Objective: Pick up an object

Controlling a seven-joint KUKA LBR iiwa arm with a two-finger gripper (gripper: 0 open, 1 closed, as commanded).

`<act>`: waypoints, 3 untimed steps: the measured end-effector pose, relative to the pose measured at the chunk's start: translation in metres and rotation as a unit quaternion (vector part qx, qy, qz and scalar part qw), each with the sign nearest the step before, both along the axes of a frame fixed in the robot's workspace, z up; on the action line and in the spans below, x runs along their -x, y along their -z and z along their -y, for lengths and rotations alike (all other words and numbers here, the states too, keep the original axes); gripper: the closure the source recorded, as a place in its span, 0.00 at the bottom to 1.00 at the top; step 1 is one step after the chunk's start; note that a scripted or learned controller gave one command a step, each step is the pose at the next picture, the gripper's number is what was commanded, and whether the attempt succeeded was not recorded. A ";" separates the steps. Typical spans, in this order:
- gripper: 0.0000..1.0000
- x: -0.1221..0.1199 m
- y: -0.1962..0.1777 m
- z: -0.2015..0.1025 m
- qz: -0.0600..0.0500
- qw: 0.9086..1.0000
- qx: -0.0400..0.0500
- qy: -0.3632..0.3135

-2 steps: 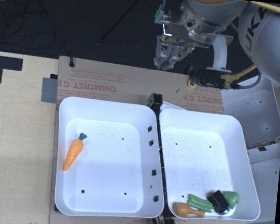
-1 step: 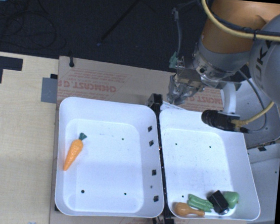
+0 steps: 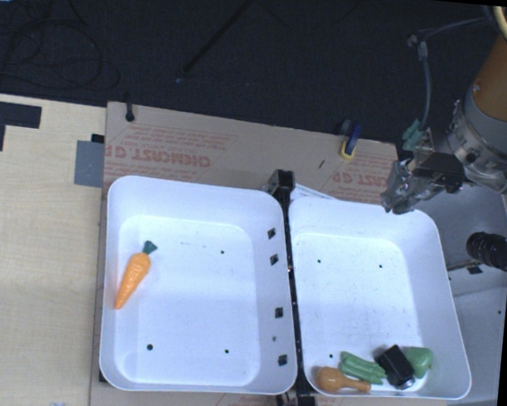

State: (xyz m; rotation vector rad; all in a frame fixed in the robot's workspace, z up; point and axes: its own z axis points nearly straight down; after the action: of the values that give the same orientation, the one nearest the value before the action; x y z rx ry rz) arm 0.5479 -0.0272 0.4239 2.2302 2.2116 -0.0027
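Four small things crowd the near corner of the right bin (image 3: 456,336) — a tan gourd-shaped toy (image 3: 340,381), a green pod (image 3: 362,368), a black block (image 3: 395,365) and a green lump (image 3: 418,357), touching or nearly so. Alone in the left bin (image 3: 108,254), an orange carrot (image 3: 133,275) lies near its left wall. Up at the right bin's far corner hangs the gripper (image 3: 399,201) — how it stands, I cannot tell.

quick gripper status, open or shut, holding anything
Gripper: cannot be told whether open or closed; it hangs above the far rim of the right bin, with no object seen in it.
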 end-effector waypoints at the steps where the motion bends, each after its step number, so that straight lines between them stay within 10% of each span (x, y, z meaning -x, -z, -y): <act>1: 1.00 -0.027 0.145 0.045 -0.007 1.000 0.000 -0.002; 3: 1.00 -0.083 0.043 -0.107 0.001 1.000 -0.001 -0.008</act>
State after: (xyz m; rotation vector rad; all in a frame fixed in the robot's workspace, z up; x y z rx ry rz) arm 0.6307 0.0803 0.3812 2.2133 2.2287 0.0036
